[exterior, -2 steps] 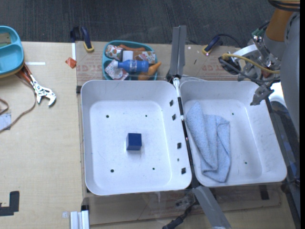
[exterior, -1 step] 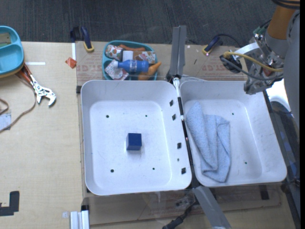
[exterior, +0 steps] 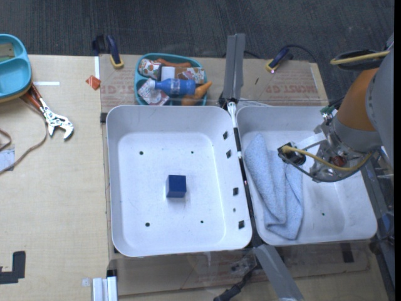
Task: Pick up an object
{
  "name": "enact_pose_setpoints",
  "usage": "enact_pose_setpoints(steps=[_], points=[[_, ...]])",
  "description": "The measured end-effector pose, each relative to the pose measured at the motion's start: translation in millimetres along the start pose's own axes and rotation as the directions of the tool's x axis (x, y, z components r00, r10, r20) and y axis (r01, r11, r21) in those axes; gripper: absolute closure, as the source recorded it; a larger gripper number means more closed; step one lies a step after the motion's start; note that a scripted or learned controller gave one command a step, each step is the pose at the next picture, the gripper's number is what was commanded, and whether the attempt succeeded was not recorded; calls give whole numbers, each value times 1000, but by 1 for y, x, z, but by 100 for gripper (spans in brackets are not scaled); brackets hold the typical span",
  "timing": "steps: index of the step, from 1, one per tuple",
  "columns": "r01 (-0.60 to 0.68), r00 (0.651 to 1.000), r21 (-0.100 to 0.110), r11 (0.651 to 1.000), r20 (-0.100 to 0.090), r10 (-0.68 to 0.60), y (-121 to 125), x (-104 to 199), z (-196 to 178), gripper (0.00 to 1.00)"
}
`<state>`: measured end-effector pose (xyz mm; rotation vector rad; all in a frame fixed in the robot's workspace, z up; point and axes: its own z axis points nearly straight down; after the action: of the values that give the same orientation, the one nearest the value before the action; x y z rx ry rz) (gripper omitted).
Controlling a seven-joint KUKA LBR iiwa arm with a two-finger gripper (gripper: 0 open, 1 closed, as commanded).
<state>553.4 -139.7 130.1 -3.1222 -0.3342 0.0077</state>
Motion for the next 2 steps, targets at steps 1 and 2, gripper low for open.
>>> enact_pose_setpoints(steps=[1, 2], points=[[-11, 1000, -2, 1000, -3, 11, 14, 11, -86, 100], [9, 1000, 0, 1000, 0, -9, 33, 41, -12, 100]])
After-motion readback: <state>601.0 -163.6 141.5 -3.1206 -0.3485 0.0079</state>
